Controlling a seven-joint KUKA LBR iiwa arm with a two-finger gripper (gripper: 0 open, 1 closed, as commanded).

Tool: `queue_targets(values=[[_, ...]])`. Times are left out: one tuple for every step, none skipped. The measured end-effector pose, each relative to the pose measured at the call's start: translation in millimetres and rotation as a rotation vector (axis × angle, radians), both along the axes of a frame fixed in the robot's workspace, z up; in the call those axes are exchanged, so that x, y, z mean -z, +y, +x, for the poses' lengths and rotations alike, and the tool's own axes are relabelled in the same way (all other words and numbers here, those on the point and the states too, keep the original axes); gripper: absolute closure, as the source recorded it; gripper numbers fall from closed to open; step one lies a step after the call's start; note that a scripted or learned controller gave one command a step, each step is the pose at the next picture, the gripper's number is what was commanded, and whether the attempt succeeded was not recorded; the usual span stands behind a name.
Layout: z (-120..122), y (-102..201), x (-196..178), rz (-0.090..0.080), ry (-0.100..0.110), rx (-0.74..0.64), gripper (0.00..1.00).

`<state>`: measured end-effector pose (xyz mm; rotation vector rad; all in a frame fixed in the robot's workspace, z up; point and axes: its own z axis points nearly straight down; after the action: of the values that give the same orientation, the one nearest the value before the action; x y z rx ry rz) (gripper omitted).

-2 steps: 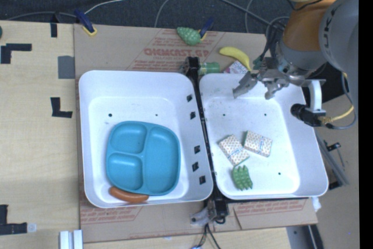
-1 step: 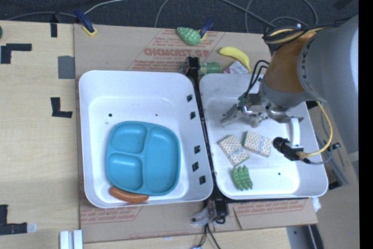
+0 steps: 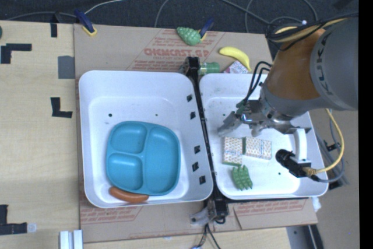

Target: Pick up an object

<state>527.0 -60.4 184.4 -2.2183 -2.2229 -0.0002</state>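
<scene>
Camera view: end effector (image 3: 240,119) mid right bin (image 3: 263,186)

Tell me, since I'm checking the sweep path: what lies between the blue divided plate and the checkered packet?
In the camera view, the bins' adjoining white walls with a black divider strip lie between the blue divided plate and the checkered packet.

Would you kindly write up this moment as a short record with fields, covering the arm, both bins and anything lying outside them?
arm: reaches in from the right, gripper low over the right bin
right bin: patterned packet, green toy
left bin: blue divided plate, orange sausage at the plate's near edge
outside bins: banana, green item on the cardboard behind
held: nothing seen between the fingers
</scene>
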Motion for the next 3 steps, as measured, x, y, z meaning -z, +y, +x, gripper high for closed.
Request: queue_targets(values=[[-41.7,-9.3,-3.7,-0.001,0.001,0.002,0.00],[-39.0,-46.1,97.9,0.001,-0.006,0.000,0.00],[89.7,-104.4,21.7,-0.003,-0.002,0.001,0.00]])
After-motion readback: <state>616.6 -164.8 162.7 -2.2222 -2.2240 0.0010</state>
